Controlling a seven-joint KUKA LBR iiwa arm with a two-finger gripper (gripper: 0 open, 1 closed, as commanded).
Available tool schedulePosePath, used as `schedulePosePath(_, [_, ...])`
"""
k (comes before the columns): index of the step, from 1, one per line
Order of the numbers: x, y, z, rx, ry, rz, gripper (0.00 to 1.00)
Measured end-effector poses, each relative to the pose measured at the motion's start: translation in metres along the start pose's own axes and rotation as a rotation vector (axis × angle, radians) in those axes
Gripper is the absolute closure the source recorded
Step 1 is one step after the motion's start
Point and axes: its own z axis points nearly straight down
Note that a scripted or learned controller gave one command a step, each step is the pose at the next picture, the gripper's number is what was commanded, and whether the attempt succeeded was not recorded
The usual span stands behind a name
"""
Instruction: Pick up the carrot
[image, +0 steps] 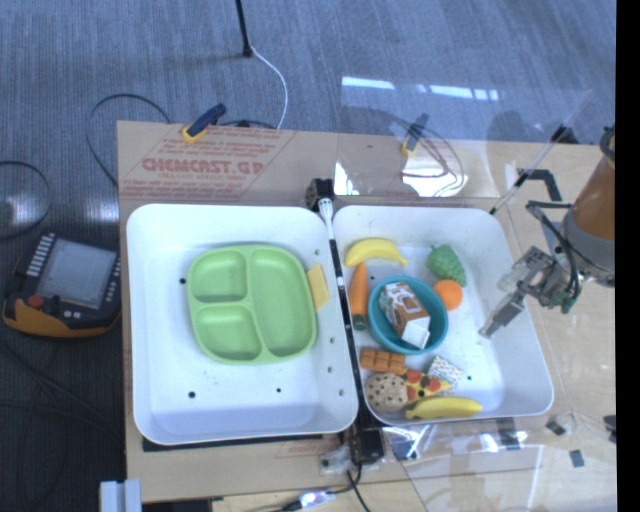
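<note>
far off to the gripper's left you have the left bin (160, 400), and in it a green divided plate (250, 303). a small yellow block (318, 287) sits near the wall between the two bins.

come in closer and you reach the right bin (520, 380), where the carrot (358, 293) lies. it is still well to the left of the gripper, across the bin, lying lengthwise along the bin's left wall with its green end pointing toward the near edge. a yellow banana (372, 251) sits just past its top end, and the blue bowl (407, 314) holding a small carton (405, 308) is close on its gripper side. below it lie a waffle-like brown piece (382, 361), a cookie (384, 389) and a second banana (444, 407). a small orange (449, 294) and a green bumpy item (447, 264) sit between the bowl and the gripper.

the gripper (500, 318) hangs over the bin's right side; you cannot tell from this view how its fingers are set.

the carrot looks like a light, stiff plastic toy, smooth and tapering, so it may slip. take it across the thick orange middle, fingers closing across its width, and mind that the wall and bowl leave little room on either side.
</note>
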Motion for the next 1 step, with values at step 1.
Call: schedulePosePath(1, [-0.0571,0.0453,0.0738,-0.001,0.003,-0.129,0.00])
